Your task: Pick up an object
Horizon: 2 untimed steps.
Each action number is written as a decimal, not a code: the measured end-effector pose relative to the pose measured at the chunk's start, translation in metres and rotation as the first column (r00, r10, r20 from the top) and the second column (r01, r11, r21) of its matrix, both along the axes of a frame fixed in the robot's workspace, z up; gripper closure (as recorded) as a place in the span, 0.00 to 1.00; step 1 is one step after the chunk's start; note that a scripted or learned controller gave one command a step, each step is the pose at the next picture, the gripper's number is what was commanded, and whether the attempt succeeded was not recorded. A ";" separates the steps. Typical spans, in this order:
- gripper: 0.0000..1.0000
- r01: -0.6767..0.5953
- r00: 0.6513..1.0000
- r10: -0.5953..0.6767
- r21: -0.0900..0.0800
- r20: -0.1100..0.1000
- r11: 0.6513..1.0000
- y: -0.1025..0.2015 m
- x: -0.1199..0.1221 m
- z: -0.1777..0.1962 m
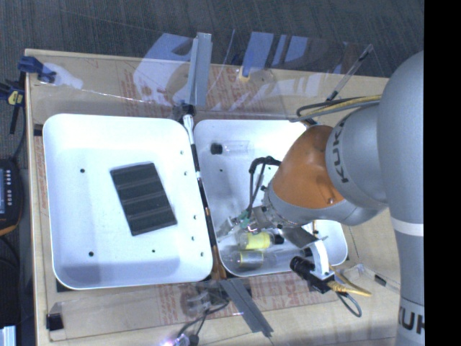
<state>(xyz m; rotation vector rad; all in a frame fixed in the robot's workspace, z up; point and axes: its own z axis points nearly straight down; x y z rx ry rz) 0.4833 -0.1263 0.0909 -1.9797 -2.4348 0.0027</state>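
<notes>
Two shallow white bins are seen side by side on the bench; the left bin [65,193] bears a dark ribbed rectangular pad [142,198], lying flat and turned at a slant near its middle; the right bin [216,186] is largely covered by the grey arm [374,164], which is reached in from the right, its orange band [306,179] being seen above the wrist. The gripper [253,231] is lowered into the near part of the right bin, among a small cluster of objects; a yellow object [255,241] is seen just beside it, and a clear, glassy object [245,259] lies just below that, near the bin's front wall; whether the hand is released or clenched cannot be told, since it is hidden by the wrist and the clutter. A small dark object [215,148] lies apart near the far left corner of the right bin.
</notes>
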 end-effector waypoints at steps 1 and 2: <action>0.00 0.000 1.000 0.000 0.000 0.001 1.000 -0.057 0.034 0.001; 0.00 -0.060 0.998 0.060 -0.001 0.001 0.998 0.007 0.052 0.019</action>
